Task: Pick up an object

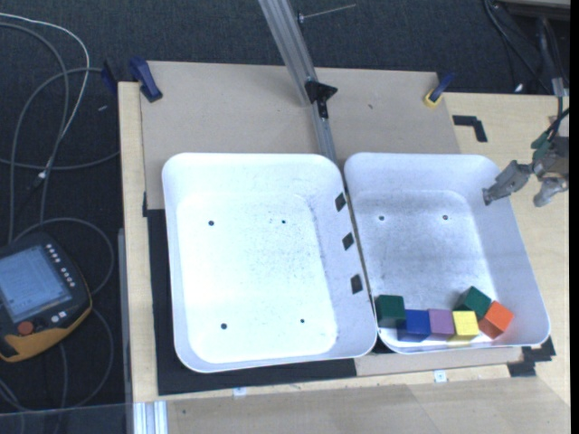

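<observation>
My hand (523, 186) spread, empty, over right bin's (507, 251) far right rim. Blocks huddle along near wall; orange block (497, 317) at row's end, easiest: drop straight, straddle free faces

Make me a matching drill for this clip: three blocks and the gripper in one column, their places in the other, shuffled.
1. blue block
2. orange block
3. yellow block
4. gripper

a. far right of the row
b. above the right bin's right rim
c. beside the purple block, on its right
d. between the green block and the purple one

Pairs: 1-d, 2-a, 3-c, 4-b
</observation>
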You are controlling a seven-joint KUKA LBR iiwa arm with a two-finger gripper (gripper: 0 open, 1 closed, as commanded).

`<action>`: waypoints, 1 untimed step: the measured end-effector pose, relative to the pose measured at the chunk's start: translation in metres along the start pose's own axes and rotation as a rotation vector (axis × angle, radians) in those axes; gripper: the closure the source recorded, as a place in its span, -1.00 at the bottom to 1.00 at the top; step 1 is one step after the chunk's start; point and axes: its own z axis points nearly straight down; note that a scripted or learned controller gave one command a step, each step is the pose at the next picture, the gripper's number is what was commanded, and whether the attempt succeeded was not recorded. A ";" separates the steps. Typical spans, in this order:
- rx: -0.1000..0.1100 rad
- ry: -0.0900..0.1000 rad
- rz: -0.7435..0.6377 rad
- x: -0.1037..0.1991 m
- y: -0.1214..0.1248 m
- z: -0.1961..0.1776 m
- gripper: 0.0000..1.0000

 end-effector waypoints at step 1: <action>0.008 0.004 -0.002 0.065 0.019 0.177 -1.00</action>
